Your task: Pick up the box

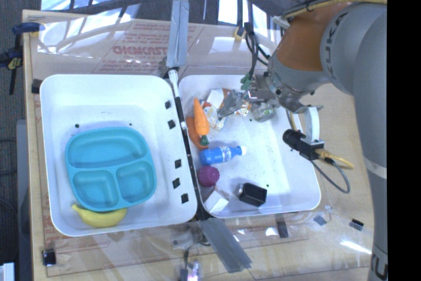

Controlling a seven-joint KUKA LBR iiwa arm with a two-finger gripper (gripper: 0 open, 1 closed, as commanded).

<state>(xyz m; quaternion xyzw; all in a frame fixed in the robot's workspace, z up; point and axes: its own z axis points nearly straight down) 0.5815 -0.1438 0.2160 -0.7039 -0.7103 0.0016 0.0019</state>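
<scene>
A small black box [252, 193] lies near the front edge of the right bin [299, 174], just right of a white scrap [218, 203]. My gripper [231, 105] is low over the far part of that bin, well behind the box and apart from it. It hovers beside an orange carrot [198, 123] and a small white and red item [213, 112]. The metal parts of the gripper blur together there.
A blue bottle [220, 154] and a purple ball [208, 176] lie between the gripper and the box. The left bin [52, 102] holds a blue divided plate [110, 168] and a banana [99, 215]. The arm [316, 43] spans the right bin's far right corner.
</scene>
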